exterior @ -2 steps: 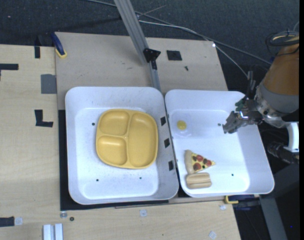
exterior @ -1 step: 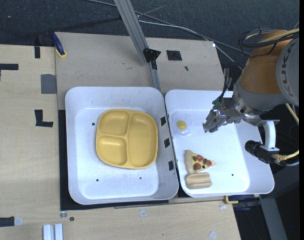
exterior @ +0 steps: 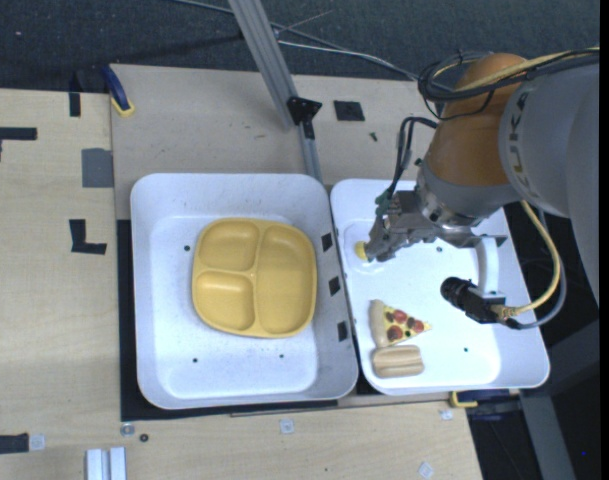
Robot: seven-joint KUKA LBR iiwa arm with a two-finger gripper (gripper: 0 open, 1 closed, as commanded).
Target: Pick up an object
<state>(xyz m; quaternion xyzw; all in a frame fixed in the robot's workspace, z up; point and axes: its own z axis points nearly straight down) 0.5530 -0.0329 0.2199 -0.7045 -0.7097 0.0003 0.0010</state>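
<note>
My gripper (exterior: pixel 377 248) hangs low over the left part of the right bin (exterior: pixel 514 368), fingers pointing down-left. A small yellow thing (exterior: pixel 363 251) lies just at its fingertips, mostly hidden by them. Nearer the front of that bin lie a toy pizza slice (exterior: pixel 396 323) and a tan hot-dog bun (exterior: pixel 397 361), both apart from the gripper. In the left bin (exterior: pixel 164 298) rests a yellow divided plate (exterior: pixel 254 277).
A grey metal pole (exterior: pixel 269 58) slants up from between the bins at the back. The arm's bulk covers the right bin's far right. Black tape marks dot the wooden bench (exterior: pixel 44 268) to the left.
</note>
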